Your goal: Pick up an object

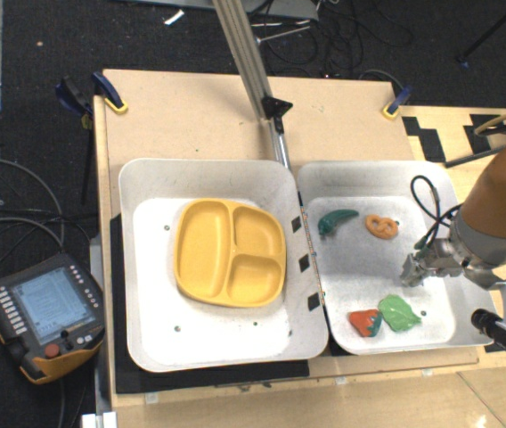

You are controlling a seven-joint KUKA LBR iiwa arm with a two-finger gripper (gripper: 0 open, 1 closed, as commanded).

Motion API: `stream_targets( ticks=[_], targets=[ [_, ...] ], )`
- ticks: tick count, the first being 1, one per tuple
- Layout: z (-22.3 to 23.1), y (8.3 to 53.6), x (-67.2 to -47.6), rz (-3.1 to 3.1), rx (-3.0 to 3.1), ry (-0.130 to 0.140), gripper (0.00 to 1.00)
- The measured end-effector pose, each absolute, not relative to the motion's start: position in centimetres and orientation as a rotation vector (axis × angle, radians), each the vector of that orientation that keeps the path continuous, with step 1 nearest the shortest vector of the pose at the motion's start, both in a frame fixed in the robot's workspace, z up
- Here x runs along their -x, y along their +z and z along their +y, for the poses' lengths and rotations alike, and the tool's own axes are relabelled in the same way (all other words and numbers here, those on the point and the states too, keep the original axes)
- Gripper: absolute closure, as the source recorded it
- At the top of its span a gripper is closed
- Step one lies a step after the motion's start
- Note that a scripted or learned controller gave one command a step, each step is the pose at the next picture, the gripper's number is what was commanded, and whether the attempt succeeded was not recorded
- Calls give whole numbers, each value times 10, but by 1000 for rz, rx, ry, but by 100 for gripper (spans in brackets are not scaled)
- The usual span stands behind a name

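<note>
Our pincer point(413, 273) hovers by the right bin's right edge; we cannot tell its state. The crumpled green soft toy point(399, 314) looks light, squashable; grip its middle.

Tan bench top point(191, 114) carries two shallow white bins side by side, left bin point(137, 239) and right bin point(440, 328), with clamps at its far corners point(109, 94) point(397, 102).

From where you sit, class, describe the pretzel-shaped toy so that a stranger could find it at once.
Start at the right-hand white bin. Near its far edge, right of the dark green piece, lies the pretzel. It alone is orange-brown and twisted into loops.
</note>
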State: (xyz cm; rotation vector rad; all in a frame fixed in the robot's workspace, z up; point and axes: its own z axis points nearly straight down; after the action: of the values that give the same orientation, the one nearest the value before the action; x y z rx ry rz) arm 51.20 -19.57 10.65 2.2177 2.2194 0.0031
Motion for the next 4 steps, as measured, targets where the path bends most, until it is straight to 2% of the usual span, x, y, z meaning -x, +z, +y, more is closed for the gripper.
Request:
stream_targets(
  ticks=[2, 3, 4],
  targets=[
    [-205, 232, -519, 2219, -2213, 4, 100],
    [-204, 246, -520, 2223, -2215, 2, 100],
    [-152, 254, -522, 2231, -2212, 3, 100]
  ],
)
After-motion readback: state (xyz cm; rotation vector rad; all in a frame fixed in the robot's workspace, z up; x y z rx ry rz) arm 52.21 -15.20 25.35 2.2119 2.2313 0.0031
